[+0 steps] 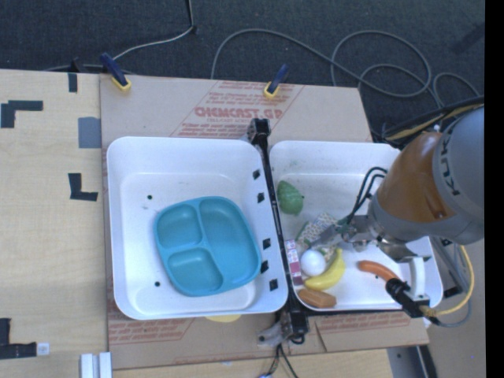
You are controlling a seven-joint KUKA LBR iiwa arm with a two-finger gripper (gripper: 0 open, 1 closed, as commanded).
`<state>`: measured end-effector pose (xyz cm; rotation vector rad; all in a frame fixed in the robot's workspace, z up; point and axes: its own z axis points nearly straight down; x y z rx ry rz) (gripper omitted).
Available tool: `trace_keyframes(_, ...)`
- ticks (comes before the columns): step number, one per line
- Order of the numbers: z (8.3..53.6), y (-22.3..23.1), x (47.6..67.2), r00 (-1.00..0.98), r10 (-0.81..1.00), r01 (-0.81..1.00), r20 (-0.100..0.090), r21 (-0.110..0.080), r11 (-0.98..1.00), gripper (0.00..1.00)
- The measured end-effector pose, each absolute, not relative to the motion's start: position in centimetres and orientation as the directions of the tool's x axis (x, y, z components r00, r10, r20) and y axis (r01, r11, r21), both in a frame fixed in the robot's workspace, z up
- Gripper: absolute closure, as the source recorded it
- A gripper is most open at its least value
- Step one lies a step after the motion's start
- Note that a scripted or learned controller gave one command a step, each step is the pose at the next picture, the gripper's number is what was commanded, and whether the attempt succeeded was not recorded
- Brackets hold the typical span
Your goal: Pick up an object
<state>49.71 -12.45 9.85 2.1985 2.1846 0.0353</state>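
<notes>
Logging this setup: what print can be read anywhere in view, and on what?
"CHEMCAST GP", red, upside down on the cardboard sheet under the bins.
Smaller red print beneath it: too blurred to read.
Patterned packet in the right bin: print too small to read.

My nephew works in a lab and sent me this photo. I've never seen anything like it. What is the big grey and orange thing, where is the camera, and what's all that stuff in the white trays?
The grey and orange thing is a robot arm, reaching in from the right. Its job is to pick up one object. The single camera is fixed above the bench, looking down at a slant. Two shallow white bins sit side by side. The left bin holds a blue divided plate. The right bin, under the arm, holds toy food: a green piece, a banana, a white egg, an orange carrot and a brown sausage. Its gripper is low over that pile, but I cannot tell whether it holds anything.
</notes>
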Motion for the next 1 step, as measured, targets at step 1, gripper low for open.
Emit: trace_keyframes(1, 9.89, -11.95, 49.25, 0.002, 1.0, 1.0, -0.004, 0.027, -0.001, 0.0)
